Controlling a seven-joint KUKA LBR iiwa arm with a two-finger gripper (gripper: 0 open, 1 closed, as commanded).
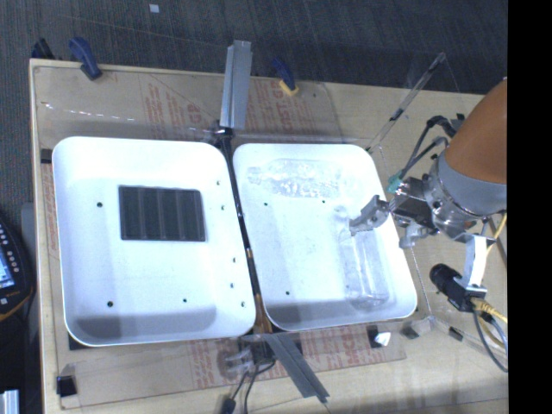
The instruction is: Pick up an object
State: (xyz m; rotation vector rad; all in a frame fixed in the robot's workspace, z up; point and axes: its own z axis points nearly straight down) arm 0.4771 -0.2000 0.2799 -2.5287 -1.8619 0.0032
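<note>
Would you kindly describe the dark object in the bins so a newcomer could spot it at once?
Of the two white bins, take the left bin. On its floor, toward the far left part, lies a dark ribbed rectangular block. It is the one flat, near-black thing against the white.

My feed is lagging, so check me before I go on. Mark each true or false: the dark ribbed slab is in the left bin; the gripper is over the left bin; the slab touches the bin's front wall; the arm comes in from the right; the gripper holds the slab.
1. The dark ribbed slab lies in the left bin. True.
2. The gripper is over the left bin. False: it is over the right part of the right bin.
3. The slab touches its bin's front wall. False: it lies clear of every wall.
4. The arm reaches in from the right. True.
5. The gripper holds the slab. False: the slab lies in the other bin.
</note>
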